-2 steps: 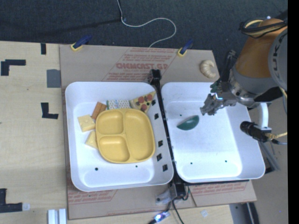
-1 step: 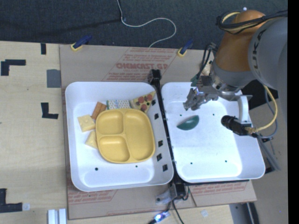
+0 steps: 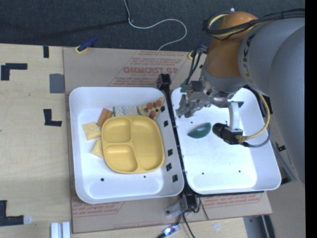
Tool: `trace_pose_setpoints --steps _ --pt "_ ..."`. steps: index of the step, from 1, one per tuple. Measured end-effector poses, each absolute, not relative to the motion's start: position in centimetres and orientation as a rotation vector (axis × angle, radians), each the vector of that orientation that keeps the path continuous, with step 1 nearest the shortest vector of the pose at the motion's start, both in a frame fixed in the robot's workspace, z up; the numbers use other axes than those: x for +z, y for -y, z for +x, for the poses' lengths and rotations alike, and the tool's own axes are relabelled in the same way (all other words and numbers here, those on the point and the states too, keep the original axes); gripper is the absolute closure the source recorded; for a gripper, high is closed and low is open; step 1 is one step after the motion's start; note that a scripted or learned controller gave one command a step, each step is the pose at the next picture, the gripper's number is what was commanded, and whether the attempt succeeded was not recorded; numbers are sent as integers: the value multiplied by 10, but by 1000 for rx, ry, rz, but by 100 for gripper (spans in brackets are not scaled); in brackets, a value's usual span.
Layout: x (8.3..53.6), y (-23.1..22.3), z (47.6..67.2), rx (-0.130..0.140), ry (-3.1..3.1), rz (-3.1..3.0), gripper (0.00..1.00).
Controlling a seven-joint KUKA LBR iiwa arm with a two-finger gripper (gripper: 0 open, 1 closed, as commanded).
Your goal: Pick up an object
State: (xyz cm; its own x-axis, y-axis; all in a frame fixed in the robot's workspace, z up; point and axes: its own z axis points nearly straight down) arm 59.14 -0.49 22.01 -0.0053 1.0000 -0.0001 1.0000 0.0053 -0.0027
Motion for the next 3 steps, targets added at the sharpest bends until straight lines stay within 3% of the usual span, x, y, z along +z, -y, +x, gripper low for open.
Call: trace_pose_setpoints --steps 2,3 --pt "217 -82 614 0 2227 -2214 100" --pt "216 -77 612 4 2223 -2219 100"
